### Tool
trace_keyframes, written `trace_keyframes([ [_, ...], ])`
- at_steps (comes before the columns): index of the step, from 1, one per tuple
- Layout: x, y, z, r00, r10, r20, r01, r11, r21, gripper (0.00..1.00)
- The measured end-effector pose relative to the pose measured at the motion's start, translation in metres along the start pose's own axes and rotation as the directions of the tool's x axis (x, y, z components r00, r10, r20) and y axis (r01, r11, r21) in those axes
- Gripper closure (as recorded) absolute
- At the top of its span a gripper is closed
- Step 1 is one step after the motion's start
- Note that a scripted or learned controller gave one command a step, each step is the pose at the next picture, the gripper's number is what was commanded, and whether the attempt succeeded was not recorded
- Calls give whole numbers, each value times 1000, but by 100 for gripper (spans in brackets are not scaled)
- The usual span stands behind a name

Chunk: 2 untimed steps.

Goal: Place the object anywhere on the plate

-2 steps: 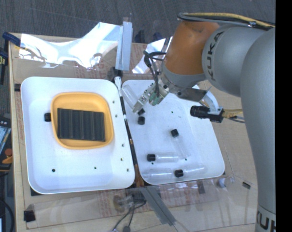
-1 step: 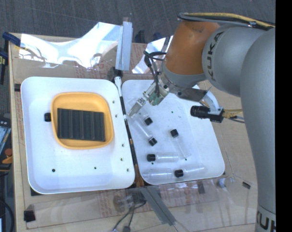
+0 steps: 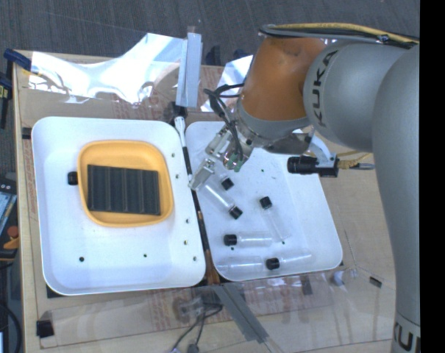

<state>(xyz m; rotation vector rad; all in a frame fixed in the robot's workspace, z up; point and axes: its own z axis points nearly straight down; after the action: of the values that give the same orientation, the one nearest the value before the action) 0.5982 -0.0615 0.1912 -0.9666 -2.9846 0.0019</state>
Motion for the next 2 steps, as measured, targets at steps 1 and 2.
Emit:
trace_keyframes([
  [1,-41,28,-33,1000,-4,6,4,1000,-3,0],
  [2,-47,3,-10,962,-272,4,272,962,0,0],
])
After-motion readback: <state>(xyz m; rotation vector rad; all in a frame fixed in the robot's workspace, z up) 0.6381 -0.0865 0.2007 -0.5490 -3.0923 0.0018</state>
